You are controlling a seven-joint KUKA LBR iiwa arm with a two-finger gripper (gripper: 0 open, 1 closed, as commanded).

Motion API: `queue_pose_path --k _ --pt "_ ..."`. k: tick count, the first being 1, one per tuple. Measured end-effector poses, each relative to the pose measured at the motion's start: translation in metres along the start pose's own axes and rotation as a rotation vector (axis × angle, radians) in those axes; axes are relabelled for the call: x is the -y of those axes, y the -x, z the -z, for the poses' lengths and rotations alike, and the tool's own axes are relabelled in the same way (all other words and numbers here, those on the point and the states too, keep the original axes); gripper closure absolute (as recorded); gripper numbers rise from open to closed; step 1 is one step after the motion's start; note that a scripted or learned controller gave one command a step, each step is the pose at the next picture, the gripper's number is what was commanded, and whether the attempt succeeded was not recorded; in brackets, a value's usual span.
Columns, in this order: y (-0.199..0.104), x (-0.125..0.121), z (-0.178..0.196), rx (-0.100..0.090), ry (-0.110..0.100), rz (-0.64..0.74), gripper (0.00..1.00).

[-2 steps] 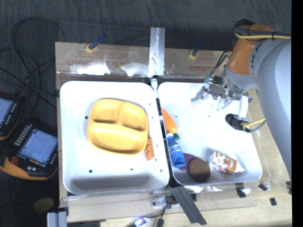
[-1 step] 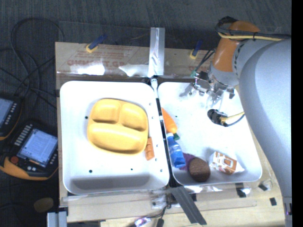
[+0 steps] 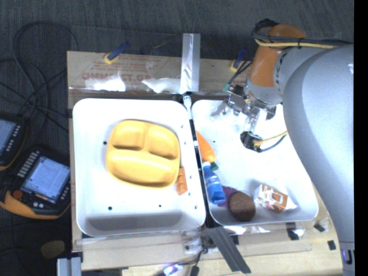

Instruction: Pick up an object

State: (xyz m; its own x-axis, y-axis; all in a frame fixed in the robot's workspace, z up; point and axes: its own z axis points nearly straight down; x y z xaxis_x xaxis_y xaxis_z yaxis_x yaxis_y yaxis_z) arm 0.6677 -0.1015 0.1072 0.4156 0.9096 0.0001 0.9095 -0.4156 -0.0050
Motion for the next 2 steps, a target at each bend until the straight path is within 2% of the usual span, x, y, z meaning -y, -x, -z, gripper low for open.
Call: queue_pose_path --k 1,2 --pt "-0.005 0.003 -0.008 0.003 -0.001 -0.039 0.0" --pt "-0.022 0.01 0.077 0.005 0.004 0.084 0.0"
